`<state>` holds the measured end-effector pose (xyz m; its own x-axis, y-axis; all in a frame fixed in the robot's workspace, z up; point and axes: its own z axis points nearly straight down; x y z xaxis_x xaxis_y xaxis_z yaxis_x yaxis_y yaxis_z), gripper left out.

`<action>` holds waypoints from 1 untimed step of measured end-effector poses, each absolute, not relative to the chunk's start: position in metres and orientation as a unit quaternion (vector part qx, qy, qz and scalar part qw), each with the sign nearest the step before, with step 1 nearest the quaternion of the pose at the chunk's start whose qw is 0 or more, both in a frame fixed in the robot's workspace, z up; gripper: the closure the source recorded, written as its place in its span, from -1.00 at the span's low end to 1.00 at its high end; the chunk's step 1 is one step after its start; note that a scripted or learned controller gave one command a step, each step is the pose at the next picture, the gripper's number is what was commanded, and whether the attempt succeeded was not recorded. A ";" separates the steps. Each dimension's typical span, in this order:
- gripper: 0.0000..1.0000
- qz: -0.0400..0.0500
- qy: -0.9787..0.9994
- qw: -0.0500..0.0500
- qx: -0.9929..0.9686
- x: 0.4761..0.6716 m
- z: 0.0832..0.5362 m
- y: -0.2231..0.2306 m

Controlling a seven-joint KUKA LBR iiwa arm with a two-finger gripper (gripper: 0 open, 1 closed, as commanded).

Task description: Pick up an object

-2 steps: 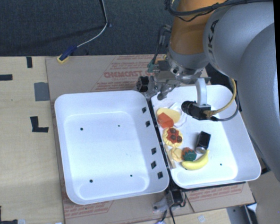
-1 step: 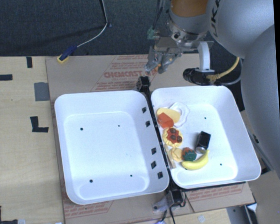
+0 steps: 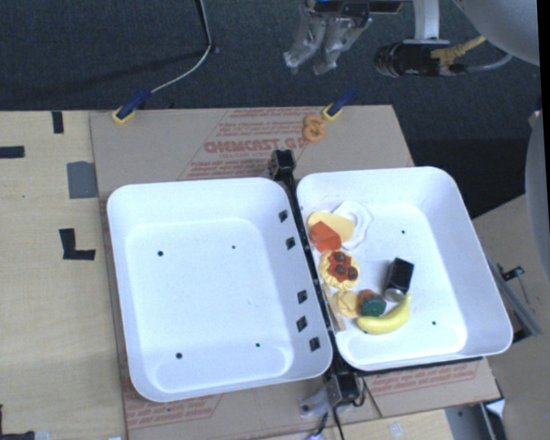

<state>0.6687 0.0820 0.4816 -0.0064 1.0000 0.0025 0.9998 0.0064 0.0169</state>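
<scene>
Two glossy white plastic bins are sitting side by side on a brown cardboard sheet (image 3: 252,146). The left bin (image 3: 205,284) is showing smooth bare walls. In the right bin (image 3: 444,251), toys are crowding the nine o'clock wall: a curved yellow banana (image 3: 385,320) at six, a boxy black block (image 3: 399,275) just above it, an orange wedge (image 3: 329,234) at eleven, and a round pizza-like piece (image 3: 340,269) between. A green lump beside the banana is too small to make out. The gripper (image 3: 320,44) is hanging at twelve o'clock, well beyond the bins, blurred and holding nothing; I cannot tell how it is standing.
</scene>
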 end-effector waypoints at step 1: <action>1.00 0.002 0.708 0.002 0.706 0.668 0.539 0.098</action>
